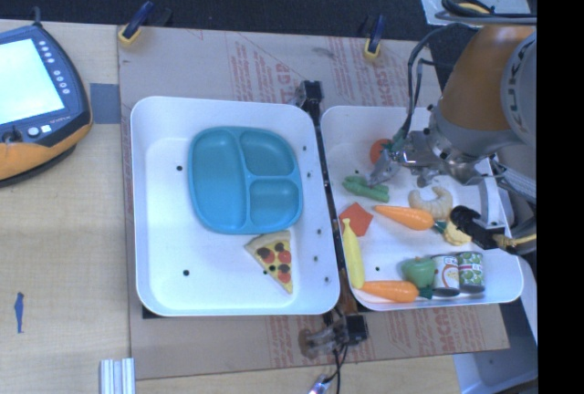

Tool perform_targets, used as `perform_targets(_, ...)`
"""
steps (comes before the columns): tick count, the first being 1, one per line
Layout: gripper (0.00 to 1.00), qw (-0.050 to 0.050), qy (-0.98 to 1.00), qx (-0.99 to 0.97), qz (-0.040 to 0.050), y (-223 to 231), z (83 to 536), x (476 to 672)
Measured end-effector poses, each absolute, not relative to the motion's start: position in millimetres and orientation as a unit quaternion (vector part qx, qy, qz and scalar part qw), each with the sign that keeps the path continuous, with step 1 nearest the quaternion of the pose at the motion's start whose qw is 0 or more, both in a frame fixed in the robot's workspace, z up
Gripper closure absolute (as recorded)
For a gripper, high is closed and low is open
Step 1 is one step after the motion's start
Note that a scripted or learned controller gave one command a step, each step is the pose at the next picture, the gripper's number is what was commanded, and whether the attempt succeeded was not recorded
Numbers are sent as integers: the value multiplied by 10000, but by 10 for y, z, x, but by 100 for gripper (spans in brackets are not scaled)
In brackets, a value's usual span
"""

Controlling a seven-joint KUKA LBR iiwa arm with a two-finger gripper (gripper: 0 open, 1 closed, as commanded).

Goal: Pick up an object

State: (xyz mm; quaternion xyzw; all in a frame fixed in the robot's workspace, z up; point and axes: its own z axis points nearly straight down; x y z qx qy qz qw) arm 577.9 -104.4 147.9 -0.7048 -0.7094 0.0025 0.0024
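Red lettering is showing on the cardboard [274,73] under the bins, too faint to read. The can [464,274] is bearing a label, its print too small to read.

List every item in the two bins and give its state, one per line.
blue plate: flat in left bin
pizza slice: flat beside the plate
green bean pod: lying under the gripper
two carrots: lying in right bin
banana: lying along the bin's left wall
can: on its side
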Motion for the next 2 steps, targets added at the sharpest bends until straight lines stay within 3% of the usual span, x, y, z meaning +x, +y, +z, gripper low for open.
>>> perform_targets(1, 0, 23, -7091, -7051, 27, -926, 907, 5831)
perform_targets(2, 100, 16, -7102, -7040, 33, -938, 1023, 5839)
